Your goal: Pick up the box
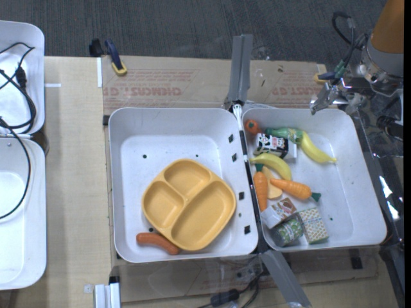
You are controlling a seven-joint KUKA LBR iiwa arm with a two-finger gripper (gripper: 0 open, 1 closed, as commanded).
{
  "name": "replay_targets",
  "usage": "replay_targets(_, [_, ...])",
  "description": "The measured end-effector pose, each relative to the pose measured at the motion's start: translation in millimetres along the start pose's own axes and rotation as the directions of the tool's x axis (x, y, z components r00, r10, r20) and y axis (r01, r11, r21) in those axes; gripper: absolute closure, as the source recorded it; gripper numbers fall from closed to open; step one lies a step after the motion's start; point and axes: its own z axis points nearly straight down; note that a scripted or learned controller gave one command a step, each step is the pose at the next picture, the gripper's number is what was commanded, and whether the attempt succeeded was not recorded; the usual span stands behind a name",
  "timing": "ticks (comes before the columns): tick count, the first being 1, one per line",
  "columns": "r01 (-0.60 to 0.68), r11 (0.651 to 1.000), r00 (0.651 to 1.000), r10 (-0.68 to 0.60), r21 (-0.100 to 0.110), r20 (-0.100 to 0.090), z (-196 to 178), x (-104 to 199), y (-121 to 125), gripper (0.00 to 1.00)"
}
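The claw [329,95] hangs over the far right corner of the right bin [366,172], and I cannot tell how it is set. The box [314,225] lies near that bin's front wall, just beside a little packet [287,228] and near a carrot [290,187]. To do it well, I think the claw should come straight down over the box alone and not bump the packet.

Small patterned box [314,225], lying flat, right bin's near edge
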Motion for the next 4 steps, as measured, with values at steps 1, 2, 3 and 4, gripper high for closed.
replay_targets(1, [-0.045, 0.999, 0.999, 0.045, 0.0, 0.0, 113, 30, 6, 0.0])
replay_targets(2, [0.0, 1.0, 1.0, 0.0, -0.002, 0.0, 156, -38, -31, 0.0])
replay_targets(3, [-0.345, 0.938, 0.939, 0.344, 0.034, 0.013, 154, 19, -7, 0.0])
replay_targets(4, [-0.324, 0.946, 0.946, 0.324, -0.002, 0.0, 156, -11, -68, 0.0])
